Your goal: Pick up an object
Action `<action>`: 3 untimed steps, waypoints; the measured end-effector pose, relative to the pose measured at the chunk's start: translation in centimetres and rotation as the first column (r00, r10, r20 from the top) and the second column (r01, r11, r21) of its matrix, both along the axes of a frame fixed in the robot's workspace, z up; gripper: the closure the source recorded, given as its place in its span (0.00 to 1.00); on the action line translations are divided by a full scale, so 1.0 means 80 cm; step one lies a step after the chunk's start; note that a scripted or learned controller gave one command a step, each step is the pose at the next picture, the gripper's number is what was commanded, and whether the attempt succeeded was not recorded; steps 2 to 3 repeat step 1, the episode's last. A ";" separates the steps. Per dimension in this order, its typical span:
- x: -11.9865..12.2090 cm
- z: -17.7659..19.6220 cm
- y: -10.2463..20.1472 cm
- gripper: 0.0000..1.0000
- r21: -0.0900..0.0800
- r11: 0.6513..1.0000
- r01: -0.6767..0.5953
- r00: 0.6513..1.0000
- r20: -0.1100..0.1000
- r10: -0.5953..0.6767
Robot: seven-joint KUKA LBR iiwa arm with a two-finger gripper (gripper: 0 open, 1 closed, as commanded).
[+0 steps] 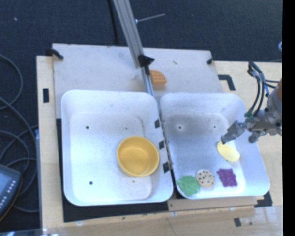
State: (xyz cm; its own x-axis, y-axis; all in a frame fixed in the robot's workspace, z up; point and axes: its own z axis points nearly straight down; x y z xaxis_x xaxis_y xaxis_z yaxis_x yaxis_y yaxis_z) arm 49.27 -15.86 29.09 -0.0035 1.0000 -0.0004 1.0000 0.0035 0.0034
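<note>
We see the arm reach in low from the right, its wrist hanging over the outer rim of the right bin (246,183), with blue cables looping above it. The gripper (241,132) shows two grey fingers (231,132) spread apart, one slanting down toward the bin's interior and the other nearer its rim; nothing sits between them, so the jaws stand released. The tip of the inner finger lies just above the yellow object (228,152), a smooth, pale, rounded lump resting on the right bin's floor; we cannot tell whether finger and lump touch. Most of the arm is cut off, and the wrist is blurred. Along the right bin's near wall lie three small pieces in a row: a green leafy shape (188,185) at the corner closest to the left bin, a round tan disc (205,178) with dark dots beside it, and a knobbly purple cluster (228,177) below the yellow object. Beyond the right bin's other side, the left bin (78,132) holds a glossy yellow bowl (137,156). Behind the right bin's far corner, a slanting metal rail (130,28) partly hides a small orange item (158,78).
</note>
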 end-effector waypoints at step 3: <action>0.000 0.000 0.000 0.00 0.000 1.000 0.002 1.000 0.000 -0.002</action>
